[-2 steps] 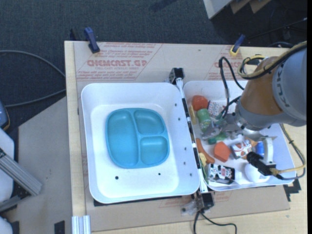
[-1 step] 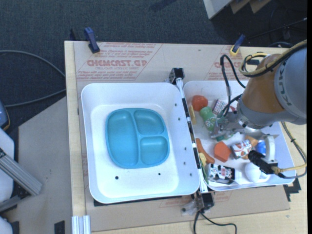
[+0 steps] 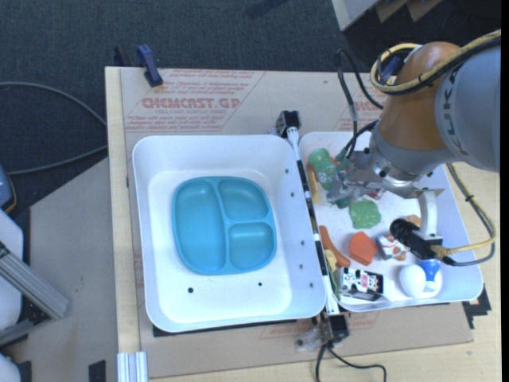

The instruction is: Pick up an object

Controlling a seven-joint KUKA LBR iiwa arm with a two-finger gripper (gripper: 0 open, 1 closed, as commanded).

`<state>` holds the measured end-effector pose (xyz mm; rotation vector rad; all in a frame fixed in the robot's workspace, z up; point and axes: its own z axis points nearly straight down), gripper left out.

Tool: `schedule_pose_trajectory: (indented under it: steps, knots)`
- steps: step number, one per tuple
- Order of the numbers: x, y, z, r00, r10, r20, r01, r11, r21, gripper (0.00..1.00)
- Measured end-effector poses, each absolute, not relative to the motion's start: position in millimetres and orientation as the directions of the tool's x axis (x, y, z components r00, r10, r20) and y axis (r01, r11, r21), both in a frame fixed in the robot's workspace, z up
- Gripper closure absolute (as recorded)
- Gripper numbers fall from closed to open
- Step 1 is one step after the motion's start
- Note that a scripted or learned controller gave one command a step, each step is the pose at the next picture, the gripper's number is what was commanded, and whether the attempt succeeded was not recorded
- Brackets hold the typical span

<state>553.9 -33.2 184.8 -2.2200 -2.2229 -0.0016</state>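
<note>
1. Toys, like an orange block, are left lying in the right bin.
2. Nothing is seen lifted yet.
3. Gripper is lowered by green toys; its grip cannot be told.

Left of my jaws: shallow white plastic bin, with a light-blue three-compartment plastic tray lying flat near its middle. Small black clip just beyond my jaws, on the bin's right rim. Blue plastic clamp far to the left and beyond, at the edge of the brown printed board. Thin grey cable lies further left, on dark carpet.
</note>
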Motion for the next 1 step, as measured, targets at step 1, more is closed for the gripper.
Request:
schedule_pose_trajectory:
  steps: [1]
  knots:
    - [516.8,14.1,233.4,-0.001,1.0,0.0,1.0,0.001,0.0,1.0]
